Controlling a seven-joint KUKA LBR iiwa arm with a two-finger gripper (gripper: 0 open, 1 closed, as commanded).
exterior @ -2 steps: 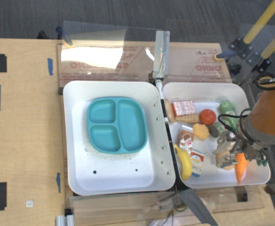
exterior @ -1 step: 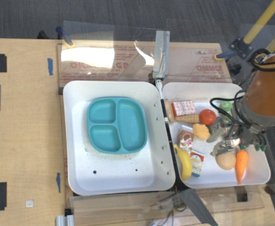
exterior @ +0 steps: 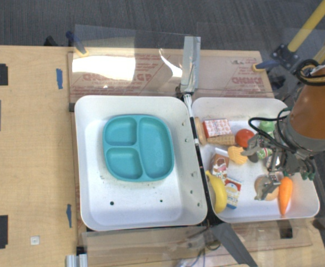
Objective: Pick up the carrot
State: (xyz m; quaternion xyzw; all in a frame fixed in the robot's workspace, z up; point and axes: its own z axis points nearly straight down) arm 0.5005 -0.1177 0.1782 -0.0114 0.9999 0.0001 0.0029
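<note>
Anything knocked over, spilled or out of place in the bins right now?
Nothing spilled. The right bin is a loose jumble: banana, cartons and carrot lie flat at mixed angles. The teal plate sits flat in the left bin.

A robotics lab: 2 white bins [exterior: 90, 166] on a plywood bench [exterior: 23, 149].
</note>
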